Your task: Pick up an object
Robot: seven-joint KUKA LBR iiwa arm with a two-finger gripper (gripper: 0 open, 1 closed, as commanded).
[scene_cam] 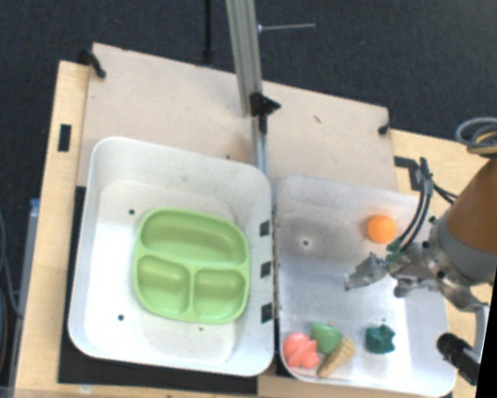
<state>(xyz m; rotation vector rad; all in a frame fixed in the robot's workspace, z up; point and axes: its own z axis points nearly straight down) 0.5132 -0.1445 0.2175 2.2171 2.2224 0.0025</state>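
Currently poised over the right bin [323,207], the gripper [370,274] appears empty, its spread impossible to judge, with an orange ball [380,228] just beside it toward the far edge, so the next move is likely a descent onto it.

Green divided plate [191,265], orange ball [380,228], pink toy [301,349], dark green toy [380,339], white bins [115,170]

Single fixed camera, mounted high, looks down at a slant on the worktop [199,99]; left bin [103,215] and right bin [322,216] both fully framed, arm [479,215] entering from right edge.
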